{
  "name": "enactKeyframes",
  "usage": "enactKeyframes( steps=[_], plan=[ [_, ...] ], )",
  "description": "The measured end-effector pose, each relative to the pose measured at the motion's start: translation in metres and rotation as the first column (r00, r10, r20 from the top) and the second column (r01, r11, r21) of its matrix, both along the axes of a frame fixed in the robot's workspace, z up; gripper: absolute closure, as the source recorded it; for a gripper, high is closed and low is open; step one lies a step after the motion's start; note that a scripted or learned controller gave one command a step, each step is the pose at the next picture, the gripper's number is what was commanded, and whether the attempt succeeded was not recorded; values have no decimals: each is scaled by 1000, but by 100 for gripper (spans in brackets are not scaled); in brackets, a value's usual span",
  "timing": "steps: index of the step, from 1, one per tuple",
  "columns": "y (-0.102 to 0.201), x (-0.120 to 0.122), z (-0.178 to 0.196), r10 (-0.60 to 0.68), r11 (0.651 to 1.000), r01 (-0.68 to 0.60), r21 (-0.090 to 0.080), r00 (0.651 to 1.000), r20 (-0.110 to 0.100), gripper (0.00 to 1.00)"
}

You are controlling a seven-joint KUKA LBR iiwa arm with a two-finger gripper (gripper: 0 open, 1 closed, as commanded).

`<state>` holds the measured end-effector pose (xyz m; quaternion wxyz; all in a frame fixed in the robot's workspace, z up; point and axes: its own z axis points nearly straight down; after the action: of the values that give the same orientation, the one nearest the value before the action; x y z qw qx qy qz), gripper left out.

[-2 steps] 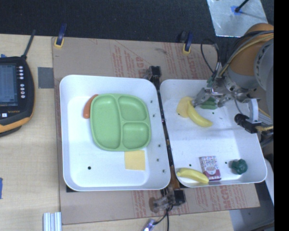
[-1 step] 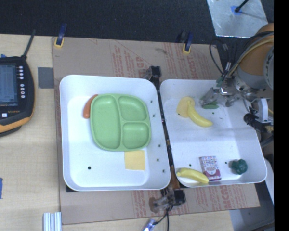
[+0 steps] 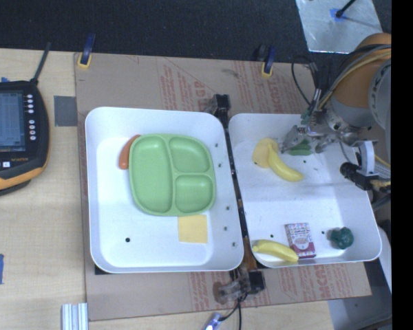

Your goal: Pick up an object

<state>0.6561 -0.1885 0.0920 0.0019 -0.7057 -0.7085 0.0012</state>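
Two bananas in the right bin (image 3: 358, 205), gripper (image 3: 297, 145) beside the upper banana (image 3: 279, 161); jaws unreadable, so I'd center before closing.

Two white bins side by side on a surface (image 3: 48, 205). In the left bin (image 3: 103, 184): green divided plate (image 3: 172, 174) at centre, orange item (image 3: 126, 153) tucked under its 9 o'clock edge, yellow square (image 3: 193, 229) at 6 o'clock. In the right bin (image 3: 344, 205): banana (image 3: 282, 165) at 11 o'clock, gripper (image 3: 299, 145) just beside it at 12 o'clock, second banana (image 3: 275, 251) at 7 o'clock touching a small red box (image 3: 300, 240), dark green object (image 3: 341, 237) at 5 o'clock. Handheld screen pendant (image 3: 10, 136) at far 9 o'clock.
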Motion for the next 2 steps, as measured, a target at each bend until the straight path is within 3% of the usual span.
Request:
enactKeyframes(
  steps=[1,2],
  plan=[
    [-23,0,0,-1,1000,1,-1,1000,3,0],
    [8,0,0,1,1000,-1,-1,1000,0,0]
  ],
)
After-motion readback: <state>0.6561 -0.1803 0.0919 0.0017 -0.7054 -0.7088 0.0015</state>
